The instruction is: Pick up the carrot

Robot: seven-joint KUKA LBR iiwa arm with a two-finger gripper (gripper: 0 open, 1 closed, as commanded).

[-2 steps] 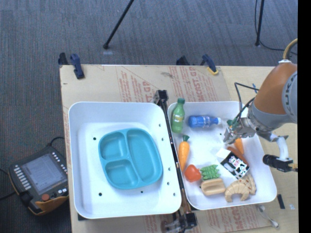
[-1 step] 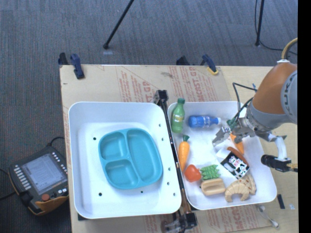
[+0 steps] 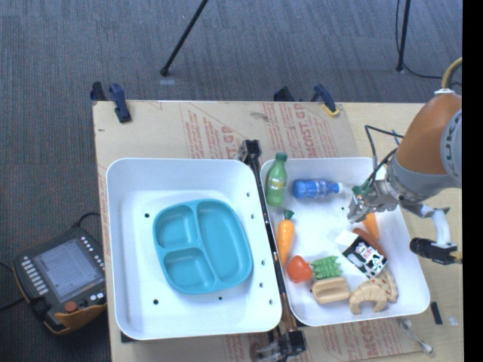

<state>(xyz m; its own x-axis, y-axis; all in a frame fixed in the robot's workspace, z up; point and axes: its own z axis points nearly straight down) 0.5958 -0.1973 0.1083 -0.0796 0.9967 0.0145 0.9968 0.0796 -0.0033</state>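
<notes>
Carrot: the carrot (image 3: 285, 237) lies in the right bin (image 3: 341, 317), against its left wall, right of frame centre. Green top toward the upper frame, orange tip toward the lower frame.
Long axis: nearly up-down in the frame, along the bin's left wall.
Neighbours: a green bottle (image 3: 276, 179) just above its top; a tomato (image 3: 299, 269) touching or just beside its lower end; a blue bottle (image 3: 315, 189) to its upper right; green peas (image 3: 326, 266), a hot dog (image 3: 330, 289), a milk carton (image 3: 365, 256) and a croissant (image 3: 373, 292) toward the lower right.
Second orange piece: another orange thing (image 3: 370, 227) lies just under the gripper; it is too small to name and is not the carrot with the green top.
Gripper: the gripper (image 3: 363, 204) sits at right centre of the frame, low over the right side of the same bin.
Fingers: too small and dark to tell whether they are apart or closed; nothing can be seen between them.
Key relation: the carrot lies well apart from the gripper, to its left and slightly lower in the frame, across the bin's bare middle.
Judgement: the next move likely needs a leftward travel, with the fingers closing across the carrot's width, left-right in the frame; the wall beside it leaves little room on that side.
Left bin: the left bin (image 3: 132, 292) holds a blue tray (image 3: 202, 244).
</notes>
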